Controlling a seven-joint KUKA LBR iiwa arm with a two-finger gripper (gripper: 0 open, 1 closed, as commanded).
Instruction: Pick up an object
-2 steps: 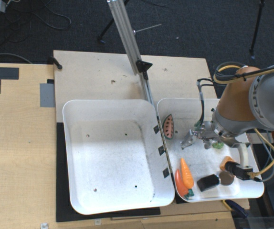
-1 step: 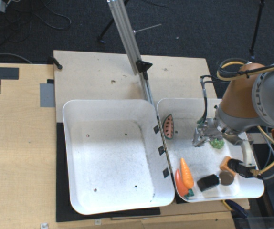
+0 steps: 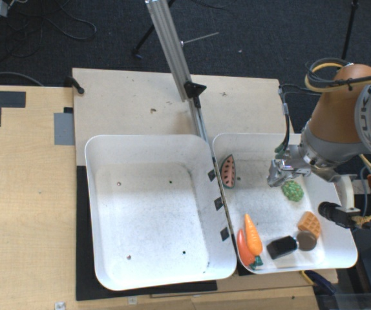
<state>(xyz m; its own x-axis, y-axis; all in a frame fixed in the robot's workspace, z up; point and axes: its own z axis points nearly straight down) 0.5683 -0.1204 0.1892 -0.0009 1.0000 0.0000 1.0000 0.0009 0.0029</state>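
Nothing was lifted yet, as far as the pic showed: every obj still lay on the floor of the right bin [image 3: 340,258]. The gripper [image 3: 278,174] sat low inside that bin, w/ the grey-and-orange arm [image 3: 337,118] reaching in from the right; whether it was released or clenched couldn't be told from this angle, and nothing was visibly grasped. The nearest candidate was the green lumpy obj [image 3: 293,190], just beside the gripper on its lower right, looking apart from it. The watermelon slice [image 3: 228,170] lay near the divider side, the carrot [image 3: 252,236] rested along the bin's lower left w/ a red piece [image 3: 242,244] against it, and a black block [image 3: 282,247], a brown piece [image 3: 307,240] and a waffle-like orange piece [image 3: 309,223] clustered near the front. So approach looked about done; closing, grasping and lifting were prob. all left. The left bin [image 3: 101,173] was white w/ a few dark specks. Both bins sat on a pale board [image 3: 134,102], w/ a wooden table [image 3: 24,199] to the left bearing grey patches. An aluminium rail [image 3: 172,47] slanted up from betw. the bins, over dark carpet [image 3: 250,24] w/ loose cables.
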